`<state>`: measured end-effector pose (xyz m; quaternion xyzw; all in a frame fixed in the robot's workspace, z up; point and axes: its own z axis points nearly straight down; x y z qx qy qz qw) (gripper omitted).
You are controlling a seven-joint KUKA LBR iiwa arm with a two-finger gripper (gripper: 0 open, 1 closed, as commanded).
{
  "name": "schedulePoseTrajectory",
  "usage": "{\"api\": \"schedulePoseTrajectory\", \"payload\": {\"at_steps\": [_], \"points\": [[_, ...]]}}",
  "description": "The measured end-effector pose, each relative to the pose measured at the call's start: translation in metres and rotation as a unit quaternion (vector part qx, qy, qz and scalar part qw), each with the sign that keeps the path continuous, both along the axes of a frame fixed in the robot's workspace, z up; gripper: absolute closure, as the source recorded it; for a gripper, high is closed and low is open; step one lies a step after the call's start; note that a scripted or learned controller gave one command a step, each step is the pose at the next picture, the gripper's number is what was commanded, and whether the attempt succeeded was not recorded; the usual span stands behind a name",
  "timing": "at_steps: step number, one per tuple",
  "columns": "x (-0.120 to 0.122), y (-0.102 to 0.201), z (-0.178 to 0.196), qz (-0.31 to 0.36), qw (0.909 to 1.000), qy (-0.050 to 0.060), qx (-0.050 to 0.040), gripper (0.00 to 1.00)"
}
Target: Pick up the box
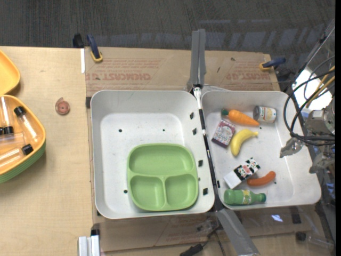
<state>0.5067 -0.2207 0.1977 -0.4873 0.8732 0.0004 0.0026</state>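
Located the box (244, 172) lying loose at lower middle of the right bin (298, 188), crowded between banana (241, 140) and red pepper (262, 179), and found the gripper (290, 147) at the right-hand rim, apparently staged for approach, opening undeterminable, nothing visibly held.

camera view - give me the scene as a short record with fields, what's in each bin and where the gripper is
left bin: green divided plate
right bin: carrot, can, purple packet, banana, box, orange sausage, green bottle
box position: front part of the right bin, touching the orange sausage, just above the green bottle
gripper: at the right bin's right edge, apart from the box
box held: no
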Motion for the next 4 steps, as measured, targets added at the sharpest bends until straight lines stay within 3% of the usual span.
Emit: {"api": "schedulePoseTrajectory", "payload": {"at_steps": [1,2,3,4], "points": [[0.023,0.027,0.019,-0.096,0.9954,0.000,0.0003,0.00],[0.049,0.074,-0.007,0.163,0.9866,0.000,0.0003,0.00],[0.108,0.115,-0.010,0.380,0.9248,0.000,0.0003,0.00],[0.106,0.136,-0.007,0.456,0.8900,0.000,0.0003,0.00]]}}
